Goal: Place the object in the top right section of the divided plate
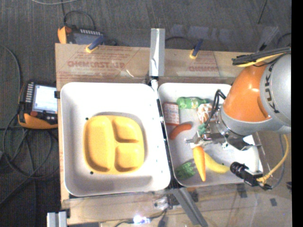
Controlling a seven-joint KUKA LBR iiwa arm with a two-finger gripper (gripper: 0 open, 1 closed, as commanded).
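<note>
I judge the step in hand to be the pick itself, with nothing yet carried toward the yellow divided plate (114,143), which sits in the left bin (71,108). To do it well I want the pincer (201,137) centred on one item, clear of its neighbours, because the right bin (169,164) is crowded: a carrot (200,161) lies just below the pincer, touching a banana (215,166), with a green vegetable (186,169) beside them and a red sausage (180,128) to the upper left. The carrot looks the likeliest target, though I cannot tell for sure. The arm (246,103) reaches in from the right, its orange band bent over the right bin, wrist pointing down and left. Whether the pincer is wide or narrow I cannot tell.
</note>
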